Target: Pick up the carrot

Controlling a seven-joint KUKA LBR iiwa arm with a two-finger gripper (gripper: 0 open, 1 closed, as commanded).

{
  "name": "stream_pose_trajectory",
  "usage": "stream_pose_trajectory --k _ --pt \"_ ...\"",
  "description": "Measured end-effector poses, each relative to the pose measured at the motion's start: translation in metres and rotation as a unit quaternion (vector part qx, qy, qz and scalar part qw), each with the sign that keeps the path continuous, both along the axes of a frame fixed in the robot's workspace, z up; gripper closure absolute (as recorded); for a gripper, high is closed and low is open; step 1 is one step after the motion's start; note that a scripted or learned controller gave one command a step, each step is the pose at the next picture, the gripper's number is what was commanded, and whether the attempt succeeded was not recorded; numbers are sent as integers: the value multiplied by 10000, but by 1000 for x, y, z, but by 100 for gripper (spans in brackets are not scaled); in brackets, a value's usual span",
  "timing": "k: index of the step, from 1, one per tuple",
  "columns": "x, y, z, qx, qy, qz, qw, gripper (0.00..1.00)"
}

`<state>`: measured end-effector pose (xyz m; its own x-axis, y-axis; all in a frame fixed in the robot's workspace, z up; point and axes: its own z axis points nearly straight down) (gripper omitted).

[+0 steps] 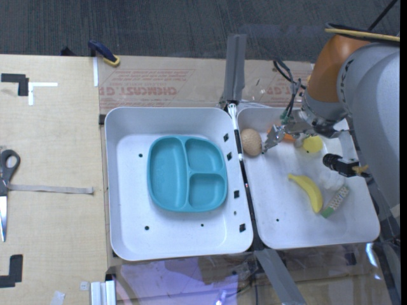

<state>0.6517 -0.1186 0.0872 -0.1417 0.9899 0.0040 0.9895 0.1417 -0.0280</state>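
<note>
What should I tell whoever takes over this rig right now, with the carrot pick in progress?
Gripper: low in the right bin, at its far end; finger state unclear.
Carrot: a bit of orange just right of the gripper, mostly hidden by it.
Also in that bin: brown egg-shaped item, yellow round item, banana.
Done: gripper is at the carrot.
Left: confirm grasp, lift.

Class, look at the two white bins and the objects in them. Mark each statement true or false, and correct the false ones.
1. The teal divided plate lies in the left bin. True.
2. The banana lies on the plate. False: it lies in the right bin.
3. The tool is over the right bin. True.
4. The scissors are inside the left bin. False: they lie on the bench, outside the bins.
</note>
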Motion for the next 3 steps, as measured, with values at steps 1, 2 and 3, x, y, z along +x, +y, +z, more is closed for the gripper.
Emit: stream_pose_trajectory --k 1,2,3 --pt "1 -1 10 -28 -27 23 10000 100" --pt "2 -34 179 -52 -138 -2669 9636 100" --pt "2 -34 179 -51 -135 -2669 9636 0"
